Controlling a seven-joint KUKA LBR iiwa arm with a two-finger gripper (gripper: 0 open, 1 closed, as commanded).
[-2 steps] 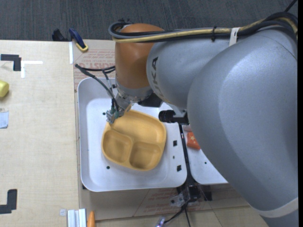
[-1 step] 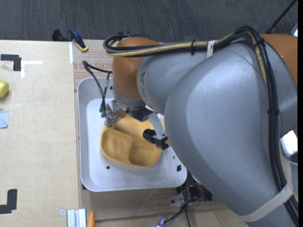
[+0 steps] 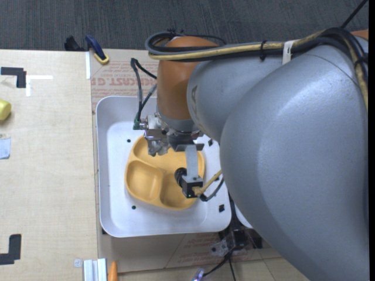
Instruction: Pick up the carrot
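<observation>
The grey two-finger gripper [image 3: 157, 144] hangs low over the upper part of a tan divided plastic plate [image 3: 143, 183]. Whether it is clenched or released cannot be told. The plate lies in a shallow white plastic bin [image 3: 111, 174]. Where the carrot lies cannot be told from this view. A small yellow rounded object [image 3: 3, 110] rests on the pale bench [image 3: 47, 186], well apart.

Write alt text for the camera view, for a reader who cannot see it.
A grey robot arm with an orange band reaches in from the right, its gripper low over a tan divided plate lying in a white bin. A small yellow object sits on the pale bench at the far left edge.
</observation>
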